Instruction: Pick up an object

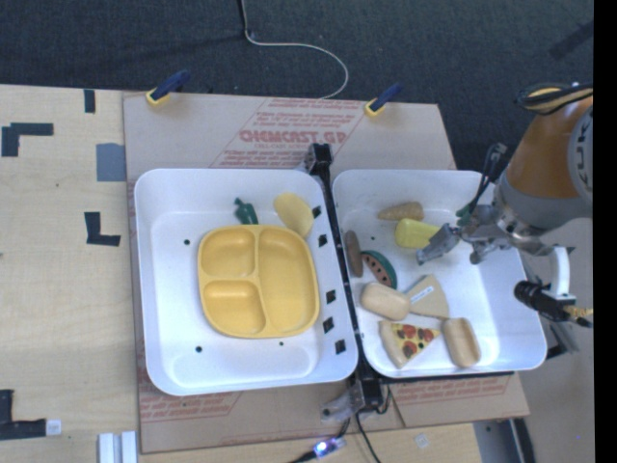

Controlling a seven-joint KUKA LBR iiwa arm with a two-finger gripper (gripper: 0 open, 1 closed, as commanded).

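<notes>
Approach step: hand (442, 246) low in right bin (501, 302), just right of yellow piece (416, 231), gripping nothing visible; finger spread unreadable. Next: centre over piece, descend, close.

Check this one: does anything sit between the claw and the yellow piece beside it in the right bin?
Nothing visible does. The claw hangs just right of the yellow piece, with bare bin floor between them; the tan piece lies behind, out of the path.

The grey arm (554, 177), orange-banded above the wrist, reaches in from the right, bent downward; its gripper (445, 244) points left, hanging low, nothing visible between its fingers.
</notes>
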